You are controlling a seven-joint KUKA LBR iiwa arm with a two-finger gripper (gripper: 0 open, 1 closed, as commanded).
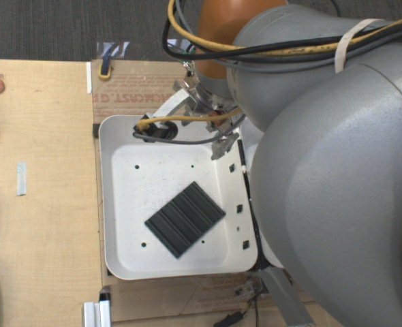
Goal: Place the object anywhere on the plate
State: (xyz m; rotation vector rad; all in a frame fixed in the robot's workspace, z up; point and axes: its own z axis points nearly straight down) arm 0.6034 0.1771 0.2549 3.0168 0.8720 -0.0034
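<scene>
one dark ribbed rectangular object [185, 219], lying flat and askew in white bin [116, 251], pincer [214, 125] state cannot be told

Bulky grey arm [330, 148], orange band [238, 9], black and yellow cables [255, 50], white strap [347, 43].

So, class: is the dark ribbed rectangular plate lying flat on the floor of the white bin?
Yes: the dark ribbed plate lies flat, turned at an angle, on the floor of the white bin, apart from its walls.

Dark grey carpet [65, 12] behind a light wooden bench [44, 237].
</scene>
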